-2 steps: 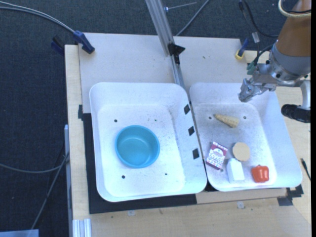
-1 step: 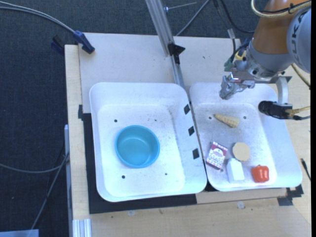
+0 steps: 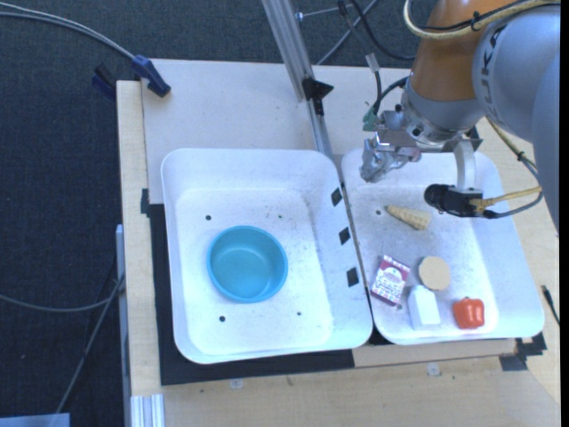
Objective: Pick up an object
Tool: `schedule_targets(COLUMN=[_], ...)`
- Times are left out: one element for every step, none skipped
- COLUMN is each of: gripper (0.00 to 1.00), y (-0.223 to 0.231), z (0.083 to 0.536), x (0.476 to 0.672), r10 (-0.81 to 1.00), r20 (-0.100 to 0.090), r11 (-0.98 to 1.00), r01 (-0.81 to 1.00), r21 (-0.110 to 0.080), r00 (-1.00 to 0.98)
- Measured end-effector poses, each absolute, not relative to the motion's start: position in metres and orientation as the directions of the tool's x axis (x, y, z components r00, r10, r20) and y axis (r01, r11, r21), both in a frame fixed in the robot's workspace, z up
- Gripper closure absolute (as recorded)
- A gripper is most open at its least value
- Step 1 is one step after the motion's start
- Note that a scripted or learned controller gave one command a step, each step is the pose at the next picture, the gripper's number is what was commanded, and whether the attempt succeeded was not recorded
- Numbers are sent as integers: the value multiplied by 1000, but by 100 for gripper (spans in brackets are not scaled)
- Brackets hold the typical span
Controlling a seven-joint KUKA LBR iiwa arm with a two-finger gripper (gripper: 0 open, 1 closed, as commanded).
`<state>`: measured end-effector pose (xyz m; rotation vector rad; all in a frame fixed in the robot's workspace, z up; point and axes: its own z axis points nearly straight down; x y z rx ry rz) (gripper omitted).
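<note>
Where the table (image 3: 267, 398) shows its near edge, bare pale wood runs in a narrow strip, and a black mat (image 3: 258, 366) sticks out from under two shallow white bins whose rounded rims touch.

Right bin (image 3: 502, 256), near row: a white block (image 3: 424, 309), smooth and rectangular, stands just beside a glossy red pepper (image 3: 468, 312). Both sit close to the near wall, with little room on that side. Just behind them lie a pink-and-white packet (image 3: 389, 280), flat and tilted, near the seam between the bins, and a tan disc (image 3: 435, 273), which touches or nearly touches the block. These four crowd each other.

Left bin (image 3: 191, 327): a blue bowl (image 3: 248, 263), round and smooth, sits alone left of centre, with speckled floor open all around it.

Further back in the right bin, a pale ridged cone (image 3: 407, 216) lies on its side, well apart from the near cluster, with clear floor about it.

Beyond it, the claw (image 3: 378, 164) hangs over the far left corner of the right bin, close to the rim and the seam, carrying nothing visible. Whether it is spread or pressed together cannot be told.

Obstructions at the far side: a slanted metal pole (image 3: 289, 43) rises from the seam beside the claw. A blue clamp (image 3: 149, 75) grips the table's far left corner.
</note>
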<state>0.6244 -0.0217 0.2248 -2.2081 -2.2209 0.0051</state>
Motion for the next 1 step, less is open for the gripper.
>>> schedule_targets(gripper=[100], y=[35], z=[226], x=[637], r10=[1000], r20=[3], r11=[6], r01=[1000], r21=[2], r00=[-6])
